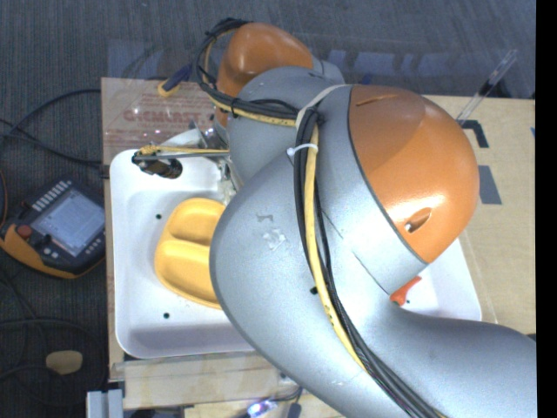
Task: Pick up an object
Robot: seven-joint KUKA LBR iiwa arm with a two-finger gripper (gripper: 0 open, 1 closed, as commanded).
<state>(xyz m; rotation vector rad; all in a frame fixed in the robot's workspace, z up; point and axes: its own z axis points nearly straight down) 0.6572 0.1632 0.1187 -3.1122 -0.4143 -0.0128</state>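
the yellow lobed object [187,251] lies in the white bin [122,268] at the view's left, partly hidden under the arm [287,259]. it looks smooth, rounded and probably light, perhaps foam or soft plastic, so it may slip; gripping across one narrower lobe seems safest. the claw [211,146] hangs near the bin's far edge; whether it is open or closed cannot be told. reddish print on the brown board [148,111] is unreadable.

No readable text. Faint reddish print on cardboard sheet [144,111], illegible; pendant screen [68,223] too blurred.
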